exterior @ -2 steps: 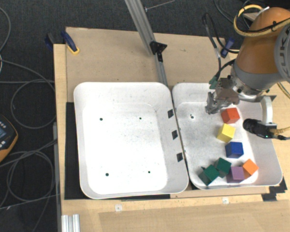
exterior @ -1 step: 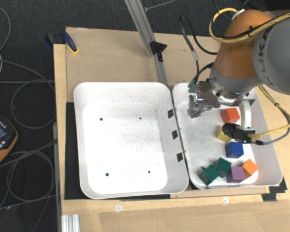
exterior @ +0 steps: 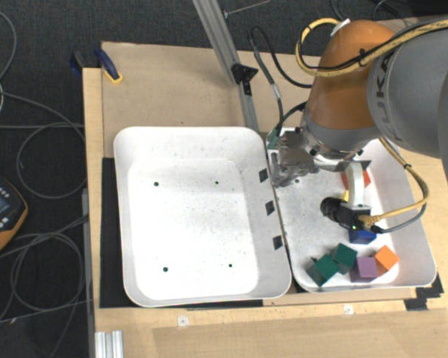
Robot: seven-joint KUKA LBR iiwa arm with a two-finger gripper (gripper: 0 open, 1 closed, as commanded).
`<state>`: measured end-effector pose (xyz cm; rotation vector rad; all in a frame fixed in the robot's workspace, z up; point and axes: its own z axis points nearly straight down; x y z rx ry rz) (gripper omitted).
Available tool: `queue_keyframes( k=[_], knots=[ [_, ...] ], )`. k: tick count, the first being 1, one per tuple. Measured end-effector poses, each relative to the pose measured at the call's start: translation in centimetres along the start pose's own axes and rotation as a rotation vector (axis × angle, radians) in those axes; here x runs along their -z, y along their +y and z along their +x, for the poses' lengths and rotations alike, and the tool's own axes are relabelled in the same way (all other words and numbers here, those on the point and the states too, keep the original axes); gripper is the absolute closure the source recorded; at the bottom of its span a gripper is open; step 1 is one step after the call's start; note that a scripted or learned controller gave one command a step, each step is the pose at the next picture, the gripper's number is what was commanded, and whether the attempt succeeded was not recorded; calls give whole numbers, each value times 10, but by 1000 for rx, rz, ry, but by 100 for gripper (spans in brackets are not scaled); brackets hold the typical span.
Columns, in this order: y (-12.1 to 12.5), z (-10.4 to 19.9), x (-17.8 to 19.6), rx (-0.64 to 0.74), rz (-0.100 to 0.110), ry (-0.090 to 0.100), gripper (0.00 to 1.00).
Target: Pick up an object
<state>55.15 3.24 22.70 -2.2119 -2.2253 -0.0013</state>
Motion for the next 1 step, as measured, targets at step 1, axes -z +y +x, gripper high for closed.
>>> queue_keyframes(
  k=[1],
  knots=[
    [-25,56,14,2,0,0,100]
  ],
)
